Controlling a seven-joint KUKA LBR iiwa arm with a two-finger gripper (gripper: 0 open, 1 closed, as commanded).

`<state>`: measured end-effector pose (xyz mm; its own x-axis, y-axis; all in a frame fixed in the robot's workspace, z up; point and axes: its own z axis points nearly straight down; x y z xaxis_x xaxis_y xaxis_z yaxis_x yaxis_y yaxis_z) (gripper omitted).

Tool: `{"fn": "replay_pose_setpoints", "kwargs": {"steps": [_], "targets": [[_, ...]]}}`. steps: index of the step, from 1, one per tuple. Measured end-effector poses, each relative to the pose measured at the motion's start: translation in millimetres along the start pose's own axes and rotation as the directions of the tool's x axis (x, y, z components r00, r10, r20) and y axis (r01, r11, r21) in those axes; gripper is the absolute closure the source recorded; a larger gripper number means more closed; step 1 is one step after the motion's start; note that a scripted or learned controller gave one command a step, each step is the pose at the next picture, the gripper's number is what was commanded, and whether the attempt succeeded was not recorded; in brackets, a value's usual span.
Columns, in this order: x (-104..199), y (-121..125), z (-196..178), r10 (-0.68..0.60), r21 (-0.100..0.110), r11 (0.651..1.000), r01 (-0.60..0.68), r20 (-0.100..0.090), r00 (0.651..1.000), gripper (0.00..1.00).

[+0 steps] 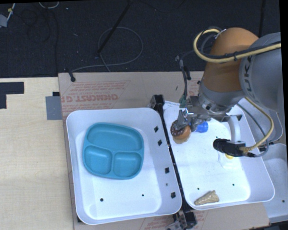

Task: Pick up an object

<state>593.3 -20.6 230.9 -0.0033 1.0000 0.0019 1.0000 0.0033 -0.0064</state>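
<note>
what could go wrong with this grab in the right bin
The end effector sits over the brown object, close to the divider, so its fingers could hit that wall. The blue object lies right beside it and could get knocked or caught too.

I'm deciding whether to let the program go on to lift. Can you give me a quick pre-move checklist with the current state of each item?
1. Gripper over a target: ok, it sits right at the brown round object in the right bin.
2. Object seen between the fingers: cannot tell, the wrist hides the contact.
3. Neighbours clear of the grasp: not ok, the blue object lies close beside the brown one.
4. Clearance from the divider between bins: cannot tell, the target lies near it.
5. Other items out of the way: ok, the tan wedge is at the near edge, the blue divided plate is in the left bin.
</note>
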Motion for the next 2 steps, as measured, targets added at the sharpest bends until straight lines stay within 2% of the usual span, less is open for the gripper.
{"fn": "replay_pose_setpoints", "kwargs": {"steps": [2], "targets": [[102,-41,-4,-0.002,0.0,1.0,0.002,0.0,1.0,1.0]]}}
